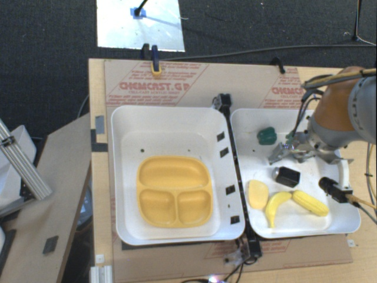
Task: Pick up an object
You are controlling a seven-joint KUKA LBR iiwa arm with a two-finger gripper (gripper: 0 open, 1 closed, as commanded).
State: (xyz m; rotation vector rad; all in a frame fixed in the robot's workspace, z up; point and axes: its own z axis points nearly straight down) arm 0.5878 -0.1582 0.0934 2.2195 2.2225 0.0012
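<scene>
My gripper (284, 152) hangs low over the middle of the right bin (347, 220), with the arm coming in from the right. A small black block (287, 176) lies just in front of it, apart from it. Beyond the gripper, toward the bin's back, sits a green rounded object (267, 135). Along the front of the bin lie a pale yellow piece (257, 194), a yellow banana (277, 207) and a yellow corn cob (310, 203). Nothing shows held in the gripper.
The left bin (126, 158) holds a yellow divided plate (174, 191). A ridge with black clips (228, 158) separates the two bins. The bench's edge runs just in front of both bins.
</scene>
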